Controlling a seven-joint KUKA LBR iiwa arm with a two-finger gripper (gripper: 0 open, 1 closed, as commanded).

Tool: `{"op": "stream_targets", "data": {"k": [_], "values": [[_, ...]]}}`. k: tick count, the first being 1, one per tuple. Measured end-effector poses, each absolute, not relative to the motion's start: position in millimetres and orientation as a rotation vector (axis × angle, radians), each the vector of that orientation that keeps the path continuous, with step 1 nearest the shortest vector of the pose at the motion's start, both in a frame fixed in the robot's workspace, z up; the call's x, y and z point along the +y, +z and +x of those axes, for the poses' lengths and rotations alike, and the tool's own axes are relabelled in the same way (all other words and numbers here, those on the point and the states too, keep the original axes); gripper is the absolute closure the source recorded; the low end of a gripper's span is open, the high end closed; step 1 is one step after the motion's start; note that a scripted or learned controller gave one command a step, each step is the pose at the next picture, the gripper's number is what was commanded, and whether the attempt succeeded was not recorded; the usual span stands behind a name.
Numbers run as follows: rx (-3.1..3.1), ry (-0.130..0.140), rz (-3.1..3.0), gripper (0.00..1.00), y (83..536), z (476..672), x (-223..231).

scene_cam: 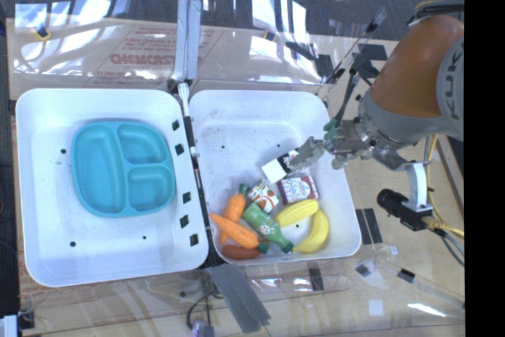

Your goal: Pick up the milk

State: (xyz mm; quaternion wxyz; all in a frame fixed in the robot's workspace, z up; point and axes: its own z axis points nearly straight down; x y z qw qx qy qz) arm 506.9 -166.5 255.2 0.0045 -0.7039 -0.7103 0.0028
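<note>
Your gripper (293, 159) hangs over the right bin (237, 110), its grip unclear from above, just beside the milk carton (297, 189). The carton lies wedged against the corn (294, 211) and banana (317, 233); you risk snagging those or slipping off.

Red print on the clear sheet (142, 51) at the far side of the bench is too faint to read surely. Part of the letters "KU" shows on the arm (446, 91) at right.
</note>
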Motion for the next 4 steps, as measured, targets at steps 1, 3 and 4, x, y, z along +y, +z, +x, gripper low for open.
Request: {"op": "stream_targets", "data": {"k": [1,3,4], "values": [[-2.250,0.009,-2.180,0.00,185.5,553.7,-190.9],[-2.351,0.001,-2.081,0.00,90.8,601.8,-210.2],[-2.352,0.005,-2.070,1.00,96.8,601.9,-209.5]]}}
